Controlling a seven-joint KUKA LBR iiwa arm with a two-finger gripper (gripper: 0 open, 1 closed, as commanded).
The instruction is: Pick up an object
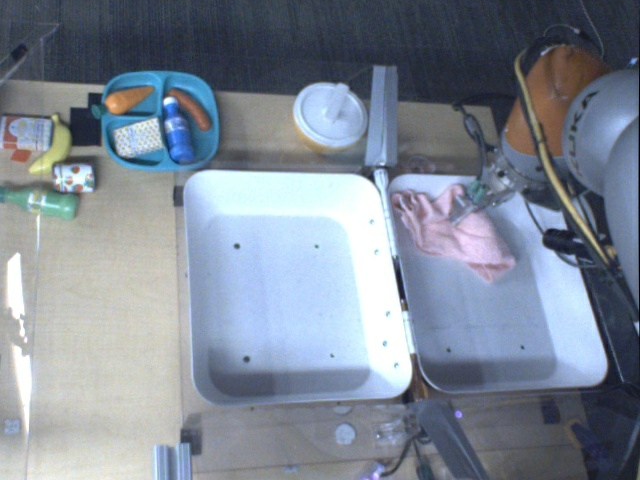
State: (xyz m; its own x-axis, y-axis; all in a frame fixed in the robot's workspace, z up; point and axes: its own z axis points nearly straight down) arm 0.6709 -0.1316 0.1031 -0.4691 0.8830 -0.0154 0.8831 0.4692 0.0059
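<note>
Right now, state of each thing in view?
Pink cloth: crumpled, in the right bin, upper part.
Tool: down on the cloth's top edge.
Left bin: on the bench, flush against the right bin.
Cup: upright, lid on, behind the bins.
Blue tray: on the bench, toy food inside.

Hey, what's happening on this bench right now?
A grey robot arm reaches in from the right and has its gripper down at a crumpled pink cloth in the right white bin. The cloth lies on the bin floor near the back. The left bin sits alongside. A blue tray of toy food stands off to the back left.
</note>
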